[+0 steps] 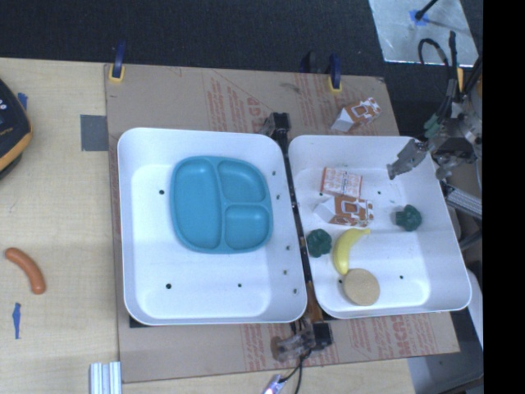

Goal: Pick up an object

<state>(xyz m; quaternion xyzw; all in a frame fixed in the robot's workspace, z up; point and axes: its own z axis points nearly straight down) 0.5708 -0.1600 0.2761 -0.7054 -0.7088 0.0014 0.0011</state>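
Note:
The right bin [435,298] holds a yellow banana [349,249], a tan round disc [361,286], two dark green lumps [318,241] [407,217] and two orange-and-white snack packets [340,183] [351,212]. My gripper [420,164] hangs over the far right corner of this bin, above and right of the packets. Its fingers stand open with nothing between them. One grey finger [401,162] points down-left toward the bin floor.
The left bin [139,245] carries a blue divided plate [221,203]. Another snack packet [358,113] lies on the cardboard behind the right bin. A sausage [26,269] lies on the bench at far left, and a yellow-black device [10,130] sits at the left edge.

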